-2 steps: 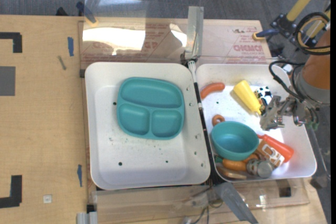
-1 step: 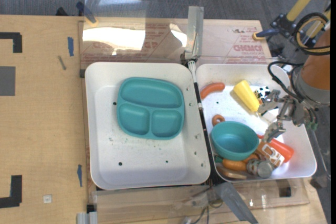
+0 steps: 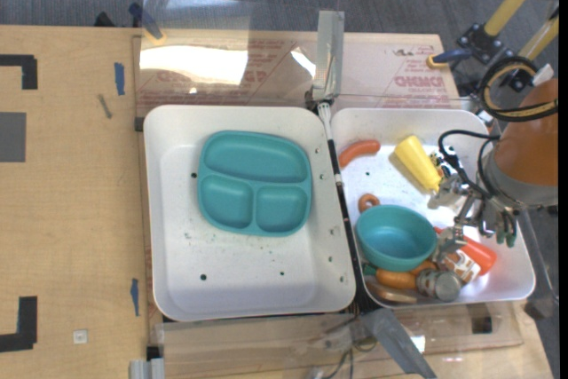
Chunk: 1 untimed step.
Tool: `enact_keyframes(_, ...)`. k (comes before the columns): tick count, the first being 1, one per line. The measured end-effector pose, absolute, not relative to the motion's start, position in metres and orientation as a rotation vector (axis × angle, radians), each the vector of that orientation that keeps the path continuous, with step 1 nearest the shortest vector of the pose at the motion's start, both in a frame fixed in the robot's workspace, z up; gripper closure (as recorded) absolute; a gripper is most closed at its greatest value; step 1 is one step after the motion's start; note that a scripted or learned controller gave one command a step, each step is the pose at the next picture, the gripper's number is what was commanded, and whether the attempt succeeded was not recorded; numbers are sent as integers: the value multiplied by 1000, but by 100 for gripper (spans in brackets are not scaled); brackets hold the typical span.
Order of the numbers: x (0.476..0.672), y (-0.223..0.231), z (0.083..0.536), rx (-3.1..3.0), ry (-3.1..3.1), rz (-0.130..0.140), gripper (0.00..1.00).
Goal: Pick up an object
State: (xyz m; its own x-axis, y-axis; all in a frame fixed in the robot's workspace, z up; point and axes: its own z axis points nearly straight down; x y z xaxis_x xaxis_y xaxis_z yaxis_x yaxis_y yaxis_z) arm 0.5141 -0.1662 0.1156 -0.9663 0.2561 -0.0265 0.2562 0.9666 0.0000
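Note:
The right bin (image 3: 519, 280) holds several small items. A yellow corn-like piece (image 3: 415, 162) lies at its back, with a red sausage (image 3: 358, 151) to its left. A small orange ring (image 3: 367, 203) sits just above a teal bowl (image 3: 397, 235). Along the front wall lie an orange sausage-shaped piece (image 3: 395, 280), a small grey-topped can (image 3: 442, 283) and an orange carrot-like piece (image 3: 482, 255). My gripper (image 3: 457, 213) hangs over the right half of this bin, just right of the bowl and above the can. The grey wrist with its orange band (image 3: 532, 151) hides the bin's right side.
The left bin (image 3: 169, 217) holds a teal divided plate (image 3: 255, 182). A clear plastic sheet and a metal post (image 3: 328, 58) stand behind the bins. Black cables (image 3: 461, 142) loop from the wrist over the right bin's back corner.

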Motion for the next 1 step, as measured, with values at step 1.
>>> enact_keyframes(1,499,-153,106,474,3059,-2,0)
